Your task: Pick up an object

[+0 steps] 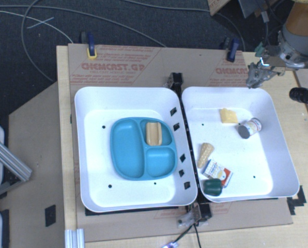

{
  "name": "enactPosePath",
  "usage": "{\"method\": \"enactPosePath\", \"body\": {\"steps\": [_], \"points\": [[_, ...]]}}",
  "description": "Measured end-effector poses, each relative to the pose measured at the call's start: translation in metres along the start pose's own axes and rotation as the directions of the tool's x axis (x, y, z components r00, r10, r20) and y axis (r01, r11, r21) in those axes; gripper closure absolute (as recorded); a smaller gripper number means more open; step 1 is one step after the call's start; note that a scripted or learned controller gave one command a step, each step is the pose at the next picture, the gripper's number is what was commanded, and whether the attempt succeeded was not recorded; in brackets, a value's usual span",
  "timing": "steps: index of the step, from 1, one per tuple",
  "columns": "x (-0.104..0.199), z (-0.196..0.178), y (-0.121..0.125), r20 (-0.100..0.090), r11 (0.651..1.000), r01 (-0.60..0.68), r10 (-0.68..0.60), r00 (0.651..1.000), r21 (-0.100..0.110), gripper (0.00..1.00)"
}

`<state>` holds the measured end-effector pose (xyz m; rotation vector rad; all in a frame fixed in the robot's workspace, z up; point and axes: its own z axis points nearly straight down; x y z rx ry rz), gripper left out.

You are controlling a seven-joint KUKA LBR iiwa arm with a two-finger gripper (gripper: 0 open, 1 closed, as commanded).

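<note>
The right bin (278,154) holds a yellow wedge (228,115), a small grey-capped jar (249,127) lying on its side, a tan cone-shaped piece (204,154), a white and red packet (217,171) and a dark green object (213,186). In the left bin (92,138) sits a blue divided plate (138,149) with a tan bread-like piece (153,133) in its upper right compartment. My gripper (256,78) hangs over the back rim of the right bin, up and right of the yellow wedge, with nothing seen between its fingers.
Two blue clamps (92,47) (231,48) hold the cardboard sheet at the back. Black clips (175,81) run along the seam between the bins. Cables (50,9) lie on the dark floor at the upper left.
</note>
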<state>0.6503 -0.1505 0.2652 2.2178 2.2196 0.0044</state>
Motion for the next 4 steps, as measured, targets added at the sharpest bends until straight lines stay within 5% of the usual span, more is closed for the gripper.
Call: {"method": "enactPosePath", "body": {"steps": [4], "points": [[0.205, 0.022, -0.058, -0.003, 1.000, 0.004, -0.004, 1.000, 0.009, 1.00]]}}
